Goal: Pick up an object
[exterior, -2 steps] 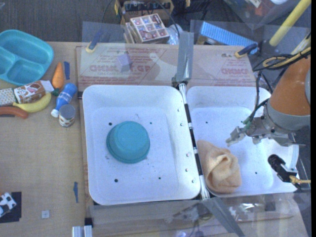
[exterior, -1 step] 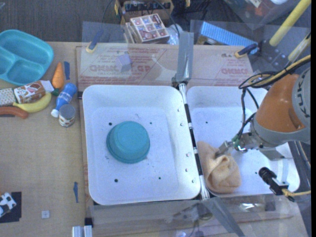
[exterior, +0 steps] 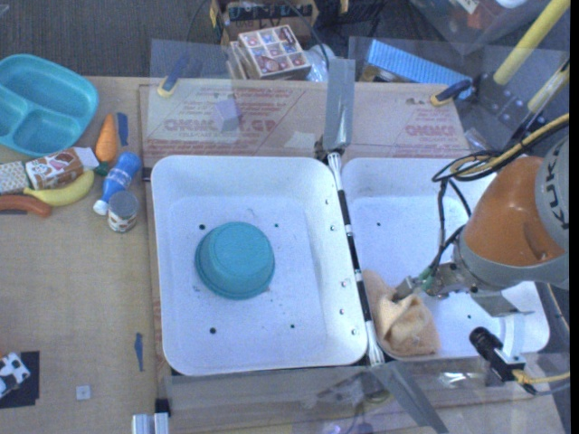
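My claw (exterior: 418, 285) is low in the right bin (exterior: 398, 197), near its front left corner, at the top edge of a tan crumpled cloth (exterior: 404, 322) lying against the wall shared with the left bin (exterior: 181, 188). I cannot tell from this angle how the claw is set, or whether it has the cloth. A teal upturned bowl (exterior: 235, 259) sits mid-floor in the left bin.
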